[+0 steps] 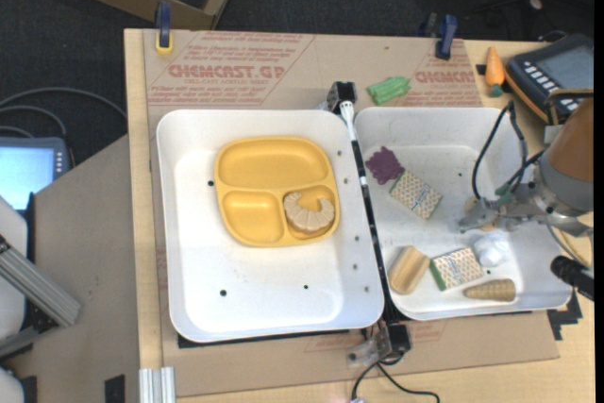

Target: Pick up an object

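Seemingly nearest the jaws is a white crumpled lump (492,251) in the right bin (444,123), lying just below and touching-close to the gripper (486,220); whether those jaws are released or clenched, I cannot tell.

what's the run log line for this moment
arm: over right bin | tool: low, near white ball | held: nothing seen | left bin: yellow divided plate

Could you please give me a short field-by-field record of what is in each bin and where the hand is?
left bin: yellow divided plate, a round tan item in its lower right compartment
right bin: purple piece, two patterned packets, tan block, cone, white lump
hand: low over right bin, above the white lump
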Motion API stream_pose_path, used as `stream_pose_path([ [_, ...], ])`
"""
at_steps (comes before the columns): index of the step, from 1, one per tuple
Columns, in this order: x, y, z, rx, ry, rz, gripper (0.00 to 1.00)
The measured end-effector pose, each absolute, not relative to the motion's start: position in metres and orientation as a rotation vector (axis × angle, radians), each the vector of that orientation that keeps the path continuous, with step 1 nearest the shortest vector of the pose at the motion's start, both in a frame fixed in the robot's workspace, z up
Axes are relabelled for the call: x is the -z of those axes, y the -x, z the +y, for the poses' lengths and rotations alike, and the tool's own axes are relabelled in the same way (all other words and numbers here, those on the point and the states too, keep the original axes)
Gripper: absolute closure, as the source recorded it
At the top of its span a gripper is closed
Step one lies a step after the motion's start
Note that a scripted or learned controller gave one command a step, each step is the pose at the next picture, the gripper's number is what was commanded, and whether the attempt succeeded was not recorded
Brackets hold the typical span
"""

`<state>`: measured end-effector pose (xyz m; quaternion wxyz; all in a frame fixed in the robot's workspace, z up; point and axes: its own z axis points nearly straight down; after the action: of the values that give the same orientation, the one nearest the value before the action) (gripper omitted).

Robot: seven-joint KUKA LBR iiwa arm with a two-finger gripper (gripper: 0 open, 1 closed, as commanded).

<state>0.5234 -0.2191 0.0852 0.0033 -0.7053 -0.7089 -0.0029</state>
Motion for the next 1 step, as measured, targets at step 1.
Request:
stream_pose_path([
  [1, -0.0837, -0.5566, -0.2182, 0.007, 2.208, -2.220, 0.00],
])
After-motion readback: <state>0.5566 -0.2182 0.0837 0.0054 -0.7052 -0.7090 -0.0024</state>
